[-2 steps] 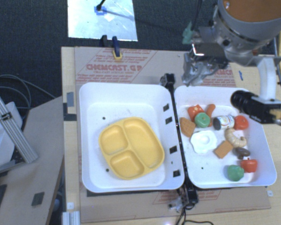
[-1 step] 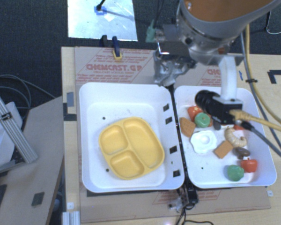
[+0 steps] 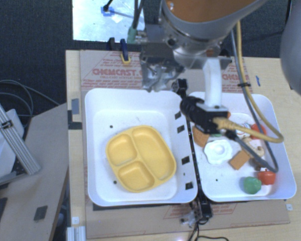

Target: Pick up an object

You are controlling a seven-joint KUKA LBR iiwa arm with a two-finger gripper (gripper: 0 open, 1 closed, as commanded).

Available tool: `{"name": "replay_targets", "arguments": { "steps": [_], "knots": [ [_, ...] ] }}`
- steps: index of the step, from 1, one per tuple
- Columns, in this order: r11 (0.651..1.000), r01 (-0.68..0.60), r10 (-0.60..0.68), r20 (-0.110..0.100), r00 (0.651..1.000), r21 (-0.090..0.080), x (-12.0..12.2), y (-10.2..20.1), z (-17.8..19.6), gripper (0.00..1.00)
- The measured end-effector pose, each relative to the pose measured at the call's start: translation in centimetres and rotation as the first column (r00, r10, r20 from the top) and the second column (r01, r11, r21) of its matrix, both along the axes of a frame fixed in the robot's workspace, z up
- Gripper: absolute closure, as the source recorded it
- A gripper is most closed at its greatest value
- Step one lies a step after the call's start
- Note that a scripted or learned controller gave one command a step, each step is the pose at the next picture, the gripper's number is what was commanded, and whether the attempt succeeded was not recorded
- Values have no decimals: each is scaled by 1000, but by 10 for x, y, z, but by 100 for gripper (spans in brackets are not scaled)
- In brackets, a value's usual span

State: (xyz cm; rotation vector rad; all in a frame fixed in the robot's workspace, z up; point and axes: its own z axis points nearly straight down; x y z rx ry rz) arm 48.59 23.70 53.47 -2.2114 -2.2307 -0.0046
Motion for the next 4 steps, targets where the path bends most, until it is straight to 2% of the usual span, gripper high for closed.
{"name": "replay_targets", "arguments": {
  "steps": [1,2,3,4],
  "knots": [
    [1000,4,-4,0,1000,-1,0,-2,0,0],
    [1000,4,-4,0,1000,-1,0,-2,0,0],
    [1000,3,-3,3,1000,1,1,-2,12,100],
    [1000,1,-1,5,1000,3,1,-2,23,100]
  ]
}}
